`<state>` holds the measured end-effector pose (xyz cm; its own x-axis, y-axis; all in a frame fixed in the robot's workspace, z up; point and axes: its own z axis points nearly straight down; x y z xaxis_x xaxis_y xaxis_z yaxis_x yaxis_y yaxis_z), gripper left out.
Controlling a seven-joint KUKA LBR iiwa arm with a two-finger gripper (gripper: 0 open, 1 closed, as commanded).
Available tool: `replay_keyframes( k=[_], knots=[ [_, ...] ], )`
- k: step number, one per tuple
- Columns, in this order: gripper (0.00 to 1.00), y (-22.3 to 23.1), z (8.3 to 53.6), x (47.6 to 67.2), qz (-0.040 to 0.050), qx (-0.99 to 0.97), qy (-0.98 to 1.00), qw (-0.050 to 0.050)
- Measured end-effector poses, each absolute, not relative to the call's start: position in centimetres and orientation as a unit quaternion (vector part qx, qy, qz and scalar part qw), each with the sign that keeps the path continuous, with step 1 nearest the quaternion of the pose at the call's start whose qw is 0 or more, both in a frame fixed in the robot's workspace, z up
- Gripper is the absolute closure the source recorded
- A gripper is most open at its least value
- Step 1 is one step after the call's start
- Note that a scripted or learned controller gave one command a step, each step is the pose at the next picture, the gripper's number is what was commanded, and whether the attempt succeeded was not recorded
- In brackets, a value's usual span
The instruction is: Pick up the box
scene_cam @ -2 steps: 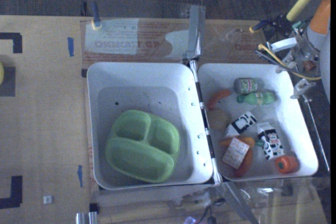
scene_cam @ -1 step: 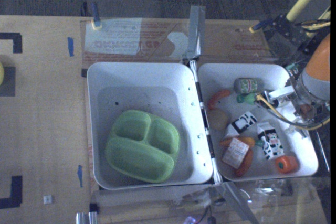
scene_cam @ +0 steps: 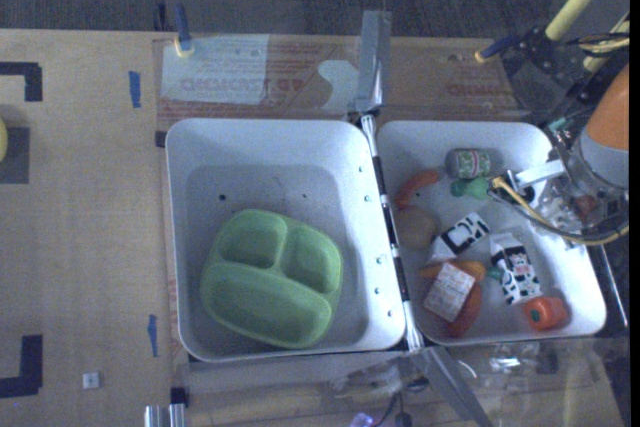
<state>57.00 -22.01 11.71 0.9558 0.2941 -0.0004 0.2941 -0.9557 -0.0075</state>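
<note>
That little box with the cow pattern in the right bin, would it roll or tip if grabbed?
The cow-patterned box has flat faces, so it probably won't roll. It looks small and likely light. An orange toy lies close by, so a push might nudge that.

Two shallow white bins sit side by side on the desk point(scene_cam: 80, 245). The left bin point(scene_cam: 190, 155) holds a green divided tray point(scene_cam: 272, 277), lying flat toward the near edge. The right bin point(scene_cam: 420, 143) carries a scatter of small things — a grey-green can point(scene_cam: 472, 162) near the far wall, a red-orange pepper-like piece point(scene_cam: 415, 185) beside the shared rim, two black-and-white cow-patterned cartons point(scene_cam: 460, 235) point(scene_cam: 515, 273), and an orange tomato-like toy point(scene_cam: 546, 313) in the near right corner. Blue tape point(scene_cam: 134, 88) marks the desk.
</note>
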Motion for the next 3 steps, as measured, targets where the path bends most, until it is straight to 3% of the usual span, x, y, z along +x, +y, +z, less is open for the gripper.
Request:
replay_keyframes(
  k=[1, 2, 3],
  knots=[
    [1.00, -17.8, 24.6, 61.8, 0.0004, -0.992, -0.125, 0.001],
    [1.00, -22.0, 9.3, 53.0, 0.0002, -0.986, -0.165, 0.001],
    [1.00, -18.7, 25.1, 57.0, 0.0005, -0.993, -0.114, 0.001]
  ],
)
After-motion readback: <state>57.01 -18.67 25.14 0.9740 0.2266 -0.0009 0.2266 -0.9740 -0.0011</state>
